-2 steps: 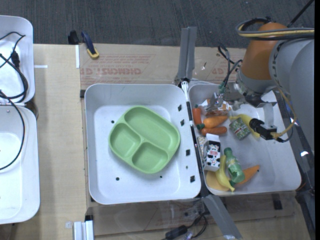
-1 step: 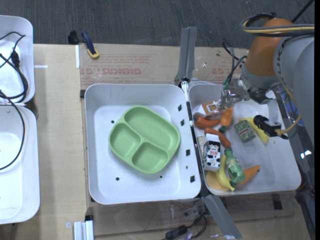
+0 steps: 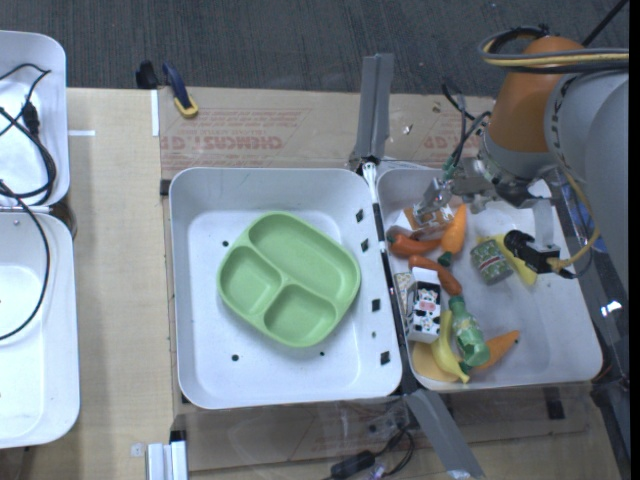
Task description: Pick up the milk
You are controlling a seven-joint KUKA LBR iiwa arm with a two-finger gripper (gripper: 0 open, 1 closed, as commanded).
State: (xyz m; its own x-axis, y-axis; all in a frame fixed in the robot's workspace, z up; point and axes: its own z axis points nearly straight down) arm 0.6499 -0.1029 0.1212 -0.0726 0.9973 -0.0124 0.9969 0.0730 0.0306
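The milk point(image 3: 427, 306) is a small white carton with black cow spots. It lies near the left wall of the right bin point(image 3: 560, 363), among other toy foods. My gripper point(image 3: 436, 208) hangs over the far left part of that bin, above an orange vegetable point(image 3: 454, 232) and a carrot point(image 3: 412, 243). It is about a hand's width beyond the milk and not touching it. The grey arm with its orange band point(image 3: 530, 98) reaches in from the right.
A green sectioned plate point(image 3: 290, 280) lies in the left bin point(image 3: 200, 368). Around the milk are a banana point(image 3: 446, 360), a green bottle point(image 3: 468, 336), another carrot point(image 3: 500, 344), a green can point(image 3: 490, 260) and a yellow item point(image 3: 522, 264). A metal divider post point(image 3: 374, 108) stands between the bins.
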